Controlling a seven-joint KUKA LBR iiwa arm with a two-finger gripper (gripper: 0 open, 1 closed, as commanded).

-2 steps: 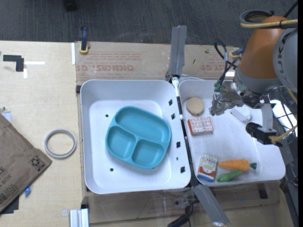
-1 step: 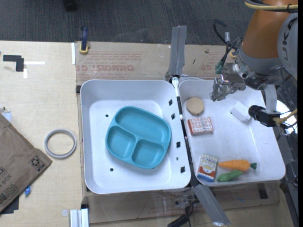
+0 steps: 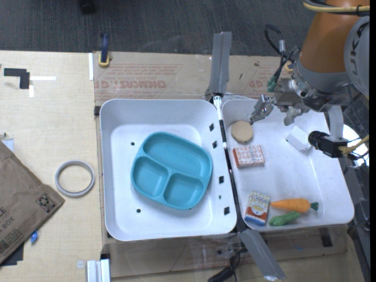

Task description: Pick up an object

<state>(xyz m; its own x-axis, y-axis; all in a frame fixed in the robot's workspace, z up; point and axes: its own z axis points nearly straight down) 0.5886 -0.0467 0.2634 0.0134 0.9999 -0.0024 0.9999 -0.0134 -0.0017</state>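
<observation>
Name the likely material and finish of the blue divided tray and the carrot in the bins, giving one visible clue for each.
Blue divided tray: probably moulded plastic, smooth and matte; its colour is even and its compartment edges rounded.
Carrot: likely a plastic or rubber toy, slightly glossy; its orange is uniform and its green tip neat. Which of the two is unclear.

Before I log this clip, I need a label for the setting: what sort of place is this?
Most likely a robotics lab bench set up for picking tests. A robot arm reaches over two white bins, one holding a blue divided plate, the other toy food such as a carrot. Tape and cardboard lie around.
</observation>
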